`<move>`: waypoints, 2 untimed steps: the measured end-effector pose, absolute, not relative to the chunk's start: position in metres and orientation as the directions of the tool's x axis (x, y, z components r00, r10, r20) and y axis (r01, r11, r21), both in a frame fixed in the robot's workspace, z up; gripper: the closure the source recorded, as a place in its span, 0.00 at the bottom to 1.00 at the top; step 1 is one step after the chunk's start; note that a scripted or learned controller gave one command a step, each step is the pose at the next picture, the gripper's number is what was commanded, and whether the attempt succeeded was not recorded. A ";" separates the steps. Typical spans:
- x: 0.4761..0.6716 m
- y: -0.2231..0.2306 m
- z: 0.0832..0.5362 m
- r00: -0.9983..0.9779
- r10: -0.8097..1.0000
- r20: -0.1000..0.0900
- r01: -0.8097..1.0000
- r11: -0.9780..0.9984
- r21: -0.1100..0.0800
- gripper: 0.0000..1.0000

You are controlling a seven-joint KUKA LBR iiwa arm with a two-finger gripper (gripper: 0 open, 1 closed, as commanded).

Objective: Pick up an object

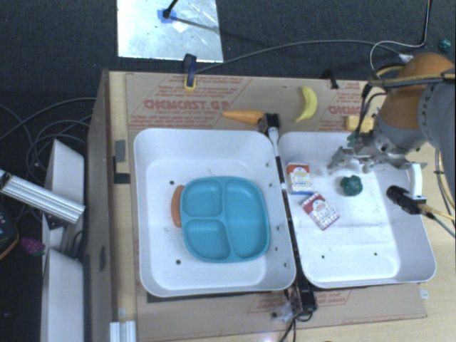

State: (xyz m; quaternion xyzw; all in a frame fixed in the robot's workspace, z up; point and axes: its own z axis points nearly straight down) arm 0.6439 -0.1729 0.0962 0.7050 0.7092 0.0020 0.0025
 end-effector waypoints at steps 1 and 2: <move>0.613 -0.177 0.084 -0.001 1.000 -0.001 1.000 0.001 0.001 0.00; 0.614 -0.177 0.095 -0.002 1.000 -0.001 1.000 0.002 0.004 1.00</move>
